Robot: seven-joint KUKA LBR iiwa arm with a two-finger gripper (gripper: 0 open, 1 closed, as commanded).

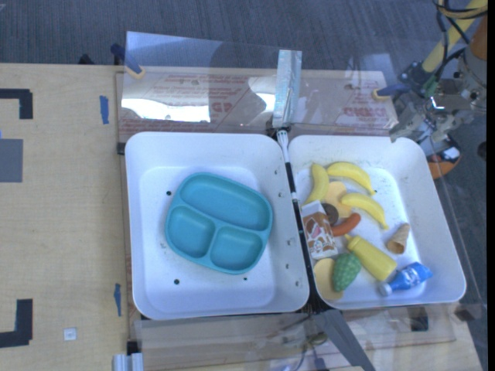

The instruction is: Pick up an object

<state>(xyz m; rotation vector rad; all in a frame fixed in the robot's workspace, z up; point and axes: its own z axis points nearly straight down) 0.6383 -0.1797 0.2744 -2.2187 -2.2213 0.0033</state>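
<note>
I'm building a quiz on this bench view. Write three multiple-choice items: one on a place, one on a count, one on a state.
1. Where is the blue divided plate?
A. left bin
B. right bin
C. on the bench outside the bins

2. How many bananas lie in the right bin?
A. one
B. three
C. six

3. How does the plate sit?
A. flipped over
B. on its edge
C. flat, compartments up

Answers: 1 A, it rests in the left bin. 2 B, three yellow bananas lie there. 3 C, its three compartments face up.
</note>
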